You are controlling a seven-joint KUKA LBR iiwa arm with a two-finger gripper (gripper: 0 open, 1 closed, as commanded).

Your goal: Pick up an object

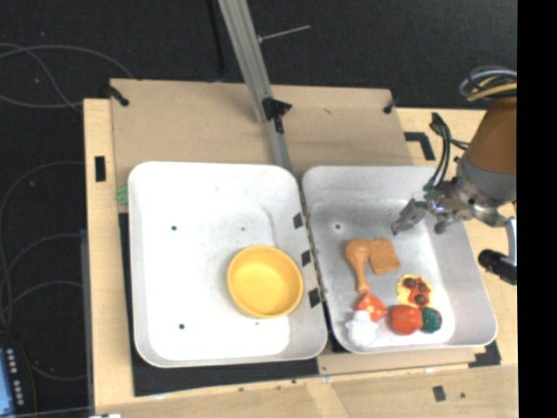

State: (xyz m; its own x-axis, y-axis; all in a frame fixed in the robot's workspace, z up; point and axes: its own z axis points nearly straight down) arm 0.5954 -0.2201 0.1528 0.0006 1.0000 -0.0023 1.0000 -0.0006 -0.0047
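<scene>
The right bin [348, 194] holds several toy foods near its front. A tan drumstick [357, 264] lies beside a brown toast slice [383, 255]. In front of them are a yellow piece with dark spots [415, 287], a red tomato [405, 319], a green piece [432, 320] and an orange-and-white piece [365, 316]. My gripper [425, 219] hangs over the bin's right middle, up and to the right of the toast. It is open and nothing is between its fingers.
A yellow bowl [265, 281] sits in the left bin [174, 198], close to the divider between the bins. A slanted metal pole [252, 55] rises behind the bins. The arm's orange band [496, 142] is at the right.
</scene>
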